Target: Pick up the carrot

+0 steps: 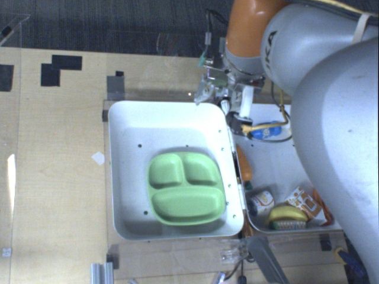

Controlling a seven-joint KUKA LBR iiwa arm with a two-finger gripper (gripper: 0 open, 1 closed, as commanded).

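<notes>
Carrot [243, 165] along left wall of right bin [277, 161], claw [208, 91] above far rim

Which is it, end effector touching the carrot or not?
Apart. The camera view shows the end effector at the plate bin's far corner, the carrot in the other bin, a clear gap between.

The arm [331, 70] is smooth, rounded and grey, with an orange band [246, 22] above its small metal gripper [208, 94].

There are two bins: left bin [120, 158], right bin [275, 161]. One green plate [186, 188], one carrot [243, 165], one banana [288, 214], one can [261, 200], one blue object [266, 132], one packet [309, 202].
</notes>
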